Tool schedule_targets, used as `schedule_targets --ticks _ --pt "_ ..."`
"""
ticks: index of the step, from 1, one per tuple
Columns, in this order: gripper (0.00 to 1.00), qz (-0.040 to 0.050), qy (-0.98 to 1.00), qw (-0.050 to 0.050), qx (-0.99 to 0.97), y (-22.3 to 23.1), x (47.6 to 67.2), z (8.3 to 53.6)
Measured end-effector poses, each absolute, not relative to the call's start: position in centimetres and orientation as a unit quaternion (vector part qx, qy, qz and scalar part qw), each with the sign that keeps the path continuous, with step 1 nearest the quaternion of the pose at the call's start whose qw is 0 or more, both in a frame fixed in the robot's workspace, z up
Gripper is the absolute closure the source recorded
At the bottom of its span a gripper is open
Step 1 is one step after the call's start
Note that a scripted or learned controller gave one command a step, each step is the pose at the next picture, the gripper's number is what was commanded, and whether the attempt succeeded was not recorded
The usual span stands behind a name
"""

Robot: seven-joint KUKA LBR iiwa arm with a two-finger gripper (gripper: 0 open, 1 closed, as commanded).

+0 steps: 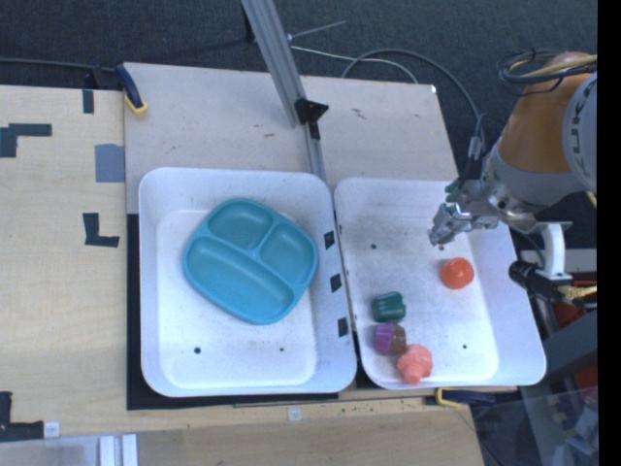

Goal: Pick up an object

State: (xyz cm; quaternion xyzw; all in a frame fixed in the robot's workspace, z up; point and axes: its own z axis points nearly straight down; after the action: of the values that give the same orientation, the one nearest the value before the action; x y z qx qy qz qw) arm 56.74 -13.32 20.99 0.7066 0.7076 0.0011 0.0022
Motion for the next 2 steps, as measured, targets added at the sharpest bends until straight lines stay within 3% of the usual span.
schedule_targets --ticks 2 --pt "1.0 0.0007 0.708 0.001 0.706 -12.7 57.6 30.1"
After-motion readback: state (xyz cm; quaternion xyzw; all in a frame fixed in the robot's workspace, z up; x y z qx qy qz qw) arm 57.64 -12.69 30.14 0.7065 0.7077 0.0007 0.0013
